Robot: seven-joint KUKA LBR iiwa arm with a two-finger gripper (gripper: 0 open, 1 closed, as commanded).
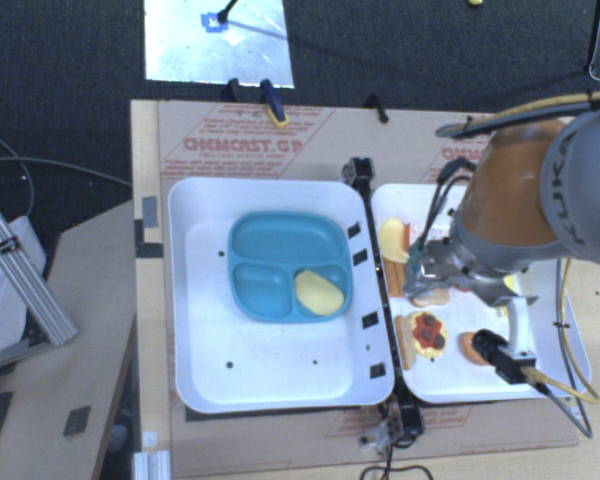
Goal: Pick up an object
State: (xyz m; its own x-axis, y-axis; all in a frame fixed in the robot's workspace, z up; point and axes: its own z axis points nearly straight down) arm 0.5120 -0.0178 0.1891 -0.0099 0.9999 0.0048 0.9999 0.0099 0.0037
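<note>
Hovering over the right bin (540, 393), the gripper (422, 276) hangs just above the pizza slice (427, 334); its opening cannot be told.

1. Dark carpeted floor (70, 58) surrounds the bench.
2. Reflective metal sheet (218, 28) lies on the floor beyond the bench's far edge.
3. Printed cardboard (242, 140) covers the bench top.
4. Aluminium frame rail (20, 273) stands off the left edge.

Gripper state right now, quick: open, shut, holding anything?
Gripper: cannot be told; it sits low in the right bin among the toy food, with the arm covering it from above.
</note>
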